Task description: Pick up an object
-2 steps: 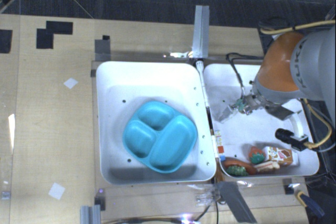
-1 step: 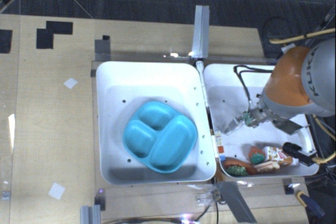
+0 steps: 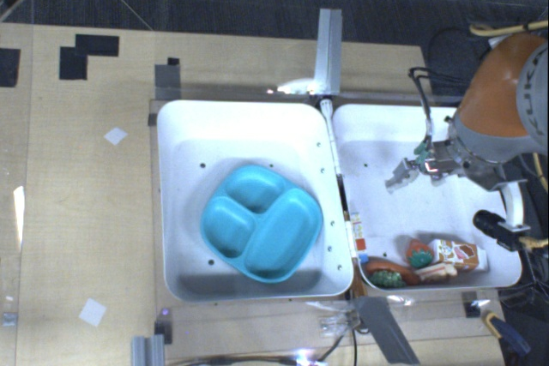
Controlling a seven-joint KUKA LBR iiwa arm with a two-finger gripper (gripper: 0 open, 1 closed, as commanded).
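Nothing is yet lifted: the gripper [image 3: 401, 176] is held over the bare middle of the right bin [image 3: 377, 137], its fingers apparently parted and empty, while the small packaged items [image 3: 442, 257] lie near the bin's front edge.

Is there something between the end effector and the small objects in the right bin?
Nothing visible. The end effector hangs over bare floor of the right bin; the small objects lie apart, along its near edge.
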